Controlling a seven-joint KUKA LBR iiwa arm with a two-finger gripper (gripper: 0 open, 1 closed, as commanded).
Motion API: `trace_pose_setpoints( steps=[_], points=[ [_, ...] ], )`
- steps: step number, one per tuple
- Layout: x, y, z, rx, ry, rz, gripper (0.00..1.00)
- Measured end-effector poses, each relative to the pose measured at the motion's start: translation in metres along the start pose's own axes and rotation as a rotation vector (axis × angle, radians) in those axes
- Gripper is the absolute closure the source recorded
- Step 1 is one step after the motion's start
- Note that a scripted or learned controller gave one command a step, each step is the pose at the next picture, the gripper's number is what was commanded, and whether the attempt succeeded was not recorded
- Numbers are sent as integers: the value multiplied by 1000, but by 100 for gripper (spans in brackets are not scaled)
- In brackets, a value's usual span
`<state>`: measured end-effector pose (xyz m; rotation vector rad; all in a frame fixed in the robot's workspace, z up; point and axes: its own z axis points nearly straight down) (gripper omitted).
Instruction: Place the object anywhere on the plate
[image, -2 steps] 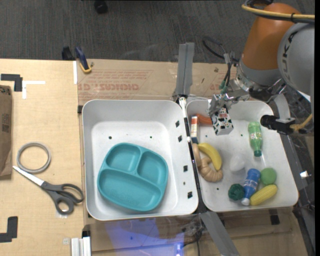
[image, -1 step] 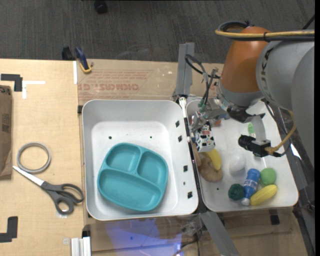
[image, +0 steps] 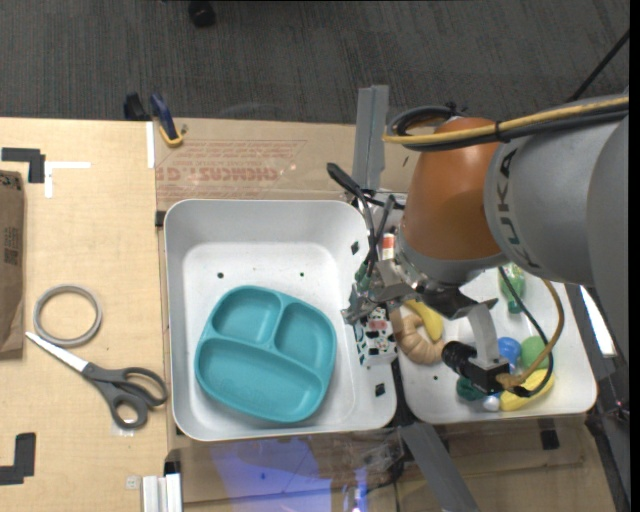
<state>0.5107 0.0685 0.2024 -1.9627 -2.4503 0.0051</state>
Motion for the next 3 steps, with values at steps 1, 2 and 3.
trace_pose_setpoints(
  steps=[1,2,3],
  points=[
    [-10,-36,-61,-2,-1,73,100],
    [50,26,-6,0,-1,13,100],
    [49,26,-6,0,-1,14,0]
  ],
)
